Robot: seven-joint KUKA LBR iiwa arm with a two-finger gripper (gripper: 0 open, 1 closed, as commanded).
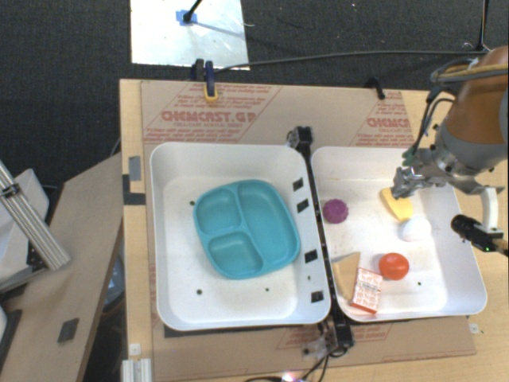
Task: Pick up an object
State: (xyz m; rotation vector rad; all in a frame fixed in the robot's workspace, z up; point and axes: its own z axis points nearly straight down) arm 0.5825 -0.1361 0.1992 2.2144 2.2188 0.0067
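Observation:
My gripper (404,185) hangs over the far part of the right bin (457,297), right at the top edge of a yellow wedge (400,207). Just in front of the wedge lies a small white lump (414,229). A purple ball (336,211) rests near the bin's left wall. Toward the front are a red tomato-like ball (393,266), a tan wedge (345,270) and a red-and-white packet (367,290). The gripper's lower end partly hides the yellow wedge's far tip.
The left bin (179,293) holds a teal divided plate (246,228). Black clips run along the divider between the bins (307,205). The arm's grey body and orange band (477,102) stand over the right bin's far right corner. Cables cross behind the bench.

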